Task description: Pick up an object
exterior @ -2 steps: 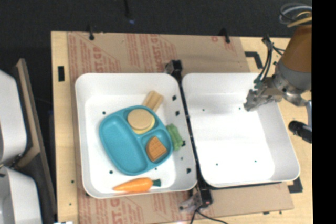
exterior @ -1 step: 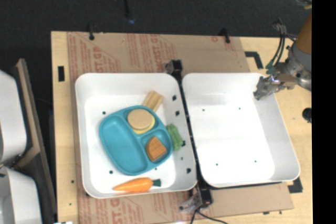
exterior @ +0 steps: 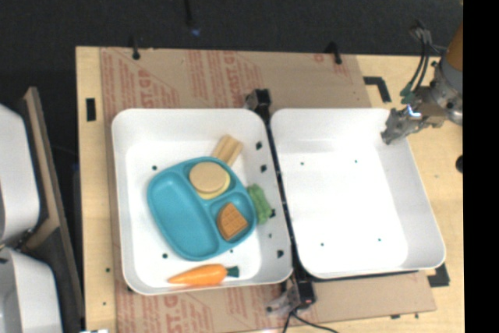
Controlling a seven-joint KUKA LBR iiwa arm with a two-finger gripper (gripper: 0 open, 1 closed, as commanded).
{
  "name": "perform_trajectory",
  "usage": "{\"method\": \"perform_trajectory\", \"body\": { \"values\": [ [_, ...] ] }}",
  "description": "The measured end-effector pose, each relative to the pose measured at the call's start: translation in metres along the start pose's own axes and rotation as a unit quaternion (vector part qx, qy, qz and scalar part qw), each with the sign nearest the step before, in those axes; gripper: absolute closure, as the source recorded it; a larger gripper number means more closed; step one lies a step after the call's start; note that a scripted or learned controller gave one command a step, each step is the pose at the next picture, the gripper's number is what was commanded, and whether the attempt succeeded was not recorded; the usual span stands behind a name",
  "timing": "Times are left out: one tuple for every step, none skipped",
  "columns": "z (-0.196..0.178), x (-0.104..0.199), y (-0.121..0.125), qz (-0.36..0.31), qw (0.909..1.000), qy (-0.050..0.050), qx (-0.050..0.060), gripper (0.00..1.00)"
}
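Camera view, looking down on the bench point(exterior: 101, 168). You've got the gripper point(exterior: 394, 127) over at the right, sitting at the top right corner of the right bin point(exterior: 351, 246), just about on the rim there. From this angle you can't tell whether it's open or closed, and nothing shows in its grasp. Behind it the grey arm point(exterior: 446, 93) comes in from the right edge, with a loop of cables point(exterior: 421, 62) above it.

Now the things you could pick are all in the left bin point(exterior: 129, 168), well apart from the gripper. The biggest is a blue tray point(exterior: 183, 218) with compartments, lying at a slant across the middle of the bin floor. In its upper compartment sits a round tan biscuit point(exterior: 210, 178). In the small compartment on its right side there's a brown square waffle point(exterior: 232, 221). The long compartment on the left has only blue floor showing.

Just above the tray, touching its top edge, a pale wooden block point(exterior: 228, 148) pokes out toward the upper right. Against the tray's right edge, between it and the bin wall, you see a small green piece point(exterior: 260, 203); too small to tell what it is. Down at the front of the bin, below the tray and apart from it, a carrot point(exterior: 199, 275) lies on its side, its dark green end pointing right.

Between the two bins, at the top, a black clip point(exterior: 258, 99) sits on the shared edge.
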State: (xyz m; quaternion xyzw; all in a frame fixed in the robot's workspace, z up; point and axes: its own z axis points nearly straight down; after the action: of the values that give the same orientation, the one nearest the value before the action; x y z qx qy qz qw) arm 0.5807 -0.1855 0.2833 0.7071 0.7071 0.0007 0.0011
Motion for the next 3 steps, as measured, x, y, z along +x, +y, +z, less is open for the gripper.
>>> {"method": "perform_trajectory", "body": {
  "values": [
    [0.003,0.060,0.008,-0.002,1.0000,0.000,0.001,1.00],
    [0.004,0.103,0.009,-0.001,1.0000,0.000,0.001,1.00],
    [0.012,0.155,0.000,-0.002,1.0000,0.001,0.001,1.00]
  ]
}}
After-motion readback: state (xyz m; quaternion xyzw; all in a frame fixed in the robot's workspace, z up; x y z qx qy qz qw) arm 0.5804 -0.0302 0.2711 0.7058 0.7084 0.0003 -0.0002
